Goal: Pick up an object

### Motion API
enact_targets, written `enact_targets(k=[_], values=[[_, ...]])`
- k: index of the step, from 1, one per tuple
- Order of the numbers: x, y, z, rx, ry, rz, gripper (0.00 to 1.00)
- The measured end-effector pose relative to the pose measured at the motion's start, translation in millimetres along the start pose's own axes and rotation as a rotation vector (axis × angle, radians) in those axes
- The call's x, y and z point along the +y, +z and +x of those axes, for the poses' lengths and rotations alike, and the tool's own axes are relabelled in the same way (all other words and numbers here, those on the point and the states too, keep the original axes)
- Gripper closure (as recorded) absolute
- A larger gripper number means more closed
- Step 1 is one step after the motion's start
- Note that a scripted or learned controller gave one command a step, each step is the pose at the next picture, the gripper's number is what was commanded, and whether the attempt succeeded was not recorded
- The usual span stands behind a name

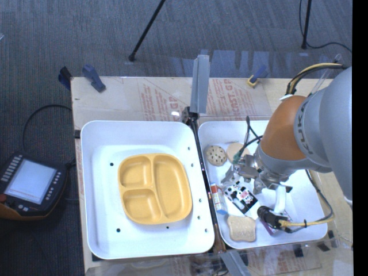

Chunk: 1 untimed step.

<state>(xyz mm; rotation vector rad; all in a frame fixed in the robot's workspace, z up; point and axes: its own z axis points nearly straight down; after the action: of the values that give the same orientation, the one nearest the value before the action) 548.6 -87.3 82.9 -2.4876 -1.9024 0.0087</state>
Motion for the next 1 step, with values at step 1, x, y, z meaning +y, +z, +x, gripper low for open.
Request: enact_targets(k=[1], values=[[0.5,-6.4,0.0,0.002,0.004,0.005,1.00]])
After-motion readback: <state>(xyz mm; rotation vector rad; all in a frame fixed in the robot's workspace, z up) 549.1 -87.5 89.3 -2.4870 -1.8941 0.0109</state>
